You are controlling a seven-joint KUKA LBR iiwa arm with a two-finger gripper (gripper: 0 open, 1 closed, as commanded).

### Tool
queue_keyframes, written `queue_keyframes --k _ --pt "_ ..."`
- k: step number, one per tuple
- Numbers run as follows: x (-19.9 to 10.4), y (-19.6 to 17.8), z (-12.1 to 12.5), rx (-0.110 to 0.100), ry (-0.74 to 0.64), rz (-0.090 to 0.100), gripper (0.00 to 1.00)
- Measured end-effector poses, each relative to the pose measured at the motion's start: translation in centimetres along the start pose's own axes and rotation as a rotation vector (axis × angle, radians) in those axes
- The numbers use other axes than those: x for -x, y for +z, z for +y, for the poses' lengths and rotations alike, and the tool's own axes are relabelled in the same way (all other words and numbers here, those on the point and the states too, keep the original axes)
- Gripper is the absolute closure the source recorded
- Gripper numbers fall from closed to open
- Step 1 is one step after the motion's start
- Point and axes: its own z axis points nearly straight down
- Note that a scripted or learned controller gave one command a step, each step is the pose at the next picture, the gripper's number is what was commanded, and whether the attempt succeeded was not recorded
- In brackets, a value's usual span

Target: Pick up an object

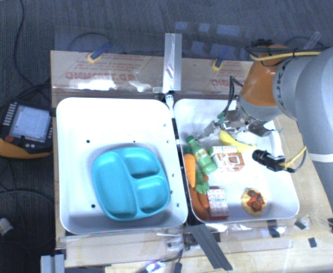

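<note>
While jaws (226, 123) hover, banana (234, 138), bottle (202, 154) crowd.

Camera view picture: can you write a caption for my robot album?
Grey robot arm reaches over the right bin of toy food, while a blue tray sits in the left bin.

Handheld pendant (24, 131) (screen lit) on the carpet (98, 10).
</note>
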Motion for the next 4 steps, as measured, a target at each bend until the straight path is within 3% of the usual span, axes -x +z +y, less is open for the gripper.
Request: queue_keyframes --k 1,2,3,4 --pt "-0.2 -1.0 0.2 0.003 -0.001 0.004 1.0" --pt "6.1 -6.4 -4.1 -0.011 -0.1 0.004 1.0" --pt "6.0 -7.3 -4.0 -0.009 -0.101 0.005 1.0" --pt "6.0 -7.3 -4.0 -0.01 -0.101 0.005 0.0"
